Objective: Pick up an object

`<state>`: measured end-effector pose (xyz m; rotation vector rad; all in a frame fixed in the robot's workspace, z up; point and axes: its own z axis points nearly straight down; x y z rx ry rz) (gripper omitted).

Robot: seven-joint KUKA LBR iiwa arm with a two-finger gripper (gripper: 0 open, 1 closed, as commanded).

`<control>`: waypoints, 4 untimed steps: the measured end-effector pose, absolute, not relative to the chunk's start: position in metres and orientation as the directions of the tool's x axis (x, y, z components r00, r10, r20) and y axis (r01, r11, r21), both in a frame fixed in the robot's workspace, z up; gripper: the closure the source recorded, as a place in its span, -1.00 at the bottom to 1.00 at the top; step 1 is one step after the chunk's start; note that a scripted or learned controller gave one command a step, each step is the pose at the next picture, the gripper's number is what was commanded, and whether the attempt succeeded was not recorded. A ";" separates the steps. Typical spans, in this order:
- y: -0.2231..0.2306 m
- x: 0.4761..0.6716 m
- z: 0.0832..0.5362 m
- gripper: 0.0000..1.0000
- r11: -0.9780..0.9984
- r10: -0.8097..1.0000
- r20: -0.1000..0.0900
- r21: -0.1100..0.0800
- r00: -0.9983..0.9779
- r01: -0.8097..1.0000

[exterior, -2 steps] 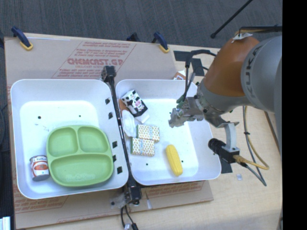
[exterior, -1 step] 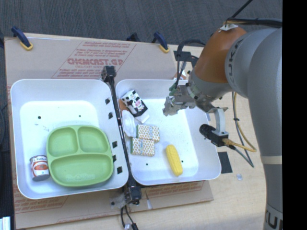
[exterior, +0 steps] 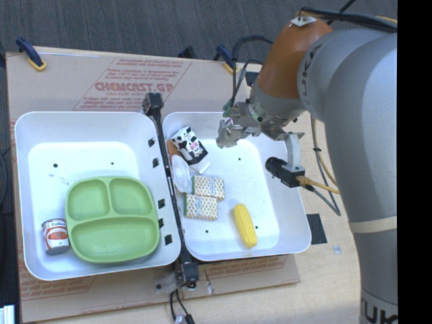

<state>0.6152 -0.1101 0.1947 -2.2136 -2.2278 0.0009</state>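
Grey two-finger gripper [exterior: 229, 132] seen over upper edge of right shallow white bin [exterior: 287, 211] | finger state cannot be told, nothing seen held | yellow plastic corn cob [exterior: 245, 225] lying lower right in that bin | black-and-white cow-print carton [exterior: 188, 146] near divider, left of gripper | green sectioned plate [exterior: 111, 219] and small red-labelled can [exterior: 56, 236] in left bin [exterior: 40, 140]

**Bench surround, dark carpet**

Dark grey ribbed carpet-like floor [exterior: 135, 12] along the top. Tan cardboard sheet [exterior: 135, 86] with red printed lettering covers the bench top. 2 blue clamps [exterior: 30, 52] [exterior: 226, 58] grip its far edge. Black cables [exterior: 179, 306] trail off the near edge. Light is even and bright, with soft shadows.
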 end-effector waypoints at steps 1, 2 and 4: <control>-0.110 0.616 0.205 1.00 0.011 1.000 0.000 -0.002 -0.011 1.000; -0.110 0.616 0.215 1.00 0.016 1.000 0.000 -0.002 -0.016 1.000; -0.035 0.610 0.216 1.00 0.008 1.000 -0.001 -0.002 -0.008 1.000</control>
